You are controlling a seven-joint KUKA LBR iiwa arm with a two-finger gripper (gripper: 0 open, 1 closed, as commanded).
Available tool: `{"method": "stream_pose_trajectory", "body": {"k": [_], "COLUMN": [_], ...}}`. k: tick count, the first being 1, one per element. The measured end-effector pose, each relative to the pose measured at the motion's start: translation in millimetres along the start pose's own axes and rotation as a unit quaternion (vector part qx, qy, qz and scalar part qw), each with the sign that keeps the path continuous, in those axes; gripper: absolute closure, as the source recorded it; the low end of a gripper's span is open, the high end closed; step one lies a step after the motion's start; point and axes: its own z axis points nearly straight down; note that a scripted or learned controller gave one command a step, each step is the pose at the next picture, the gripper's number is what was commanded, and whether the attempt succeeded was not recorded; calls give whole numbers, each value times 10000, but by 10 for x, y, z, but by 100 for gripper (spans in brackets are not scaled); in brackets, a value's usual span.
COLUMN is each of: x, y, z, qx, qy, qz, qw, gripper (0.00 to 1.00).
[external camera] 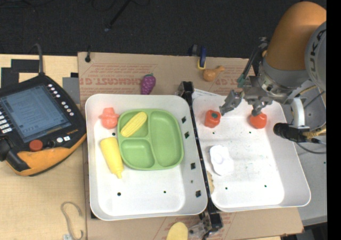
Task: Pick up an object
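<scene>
The hand [244,103] hangs over the far part of the right bin [277,191], its two fingers spread wide apart and nothing held between them. One fingertip [226,106] points toward the red pepper [212,119], which lies on the bin floor just beside and below that tip, near the divider side of the right bin. The other fingertip [258,109] sits directly above the red tomato [258,120]; whether it touches the tomato cannot be told from this angle. A white crumpled object [221,160] rests in the right bin toward its near-left area, well apart from the hand.

In the left bin [138,196], beside the right bin, a green divided plate [160,143] carries a corn cob [133,123] in its far-left compartment. A yellow banana-like piece [111,156] lies against the plate's left edge, and a pink-orange toy [108,118] sits just beyond it.

Beyond the right bin, on the cardboard sheet [117,76], lie a purple grape bunch [148,83] and an orange pear-shaped item [213,73]. A teach pendant [37,121] rests on the table [32,201] well left of both bins. A yellow object [177,230] sits at the near edge, below the divider.
</scene>
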Motion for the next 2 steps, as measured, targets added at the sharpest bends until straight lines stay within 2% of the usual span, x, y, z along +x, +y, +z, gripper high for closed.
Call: {"method": "stream_pose_trajectory", "body": {"k": [1,2], "x": [-1,15], "y": [21,12], "z": [-71,365], "qx": [-59,-37], "qy": [-6,-5], "qz": [-9,-10], "qw": [10000,10000], "gripper": [0,0]}}
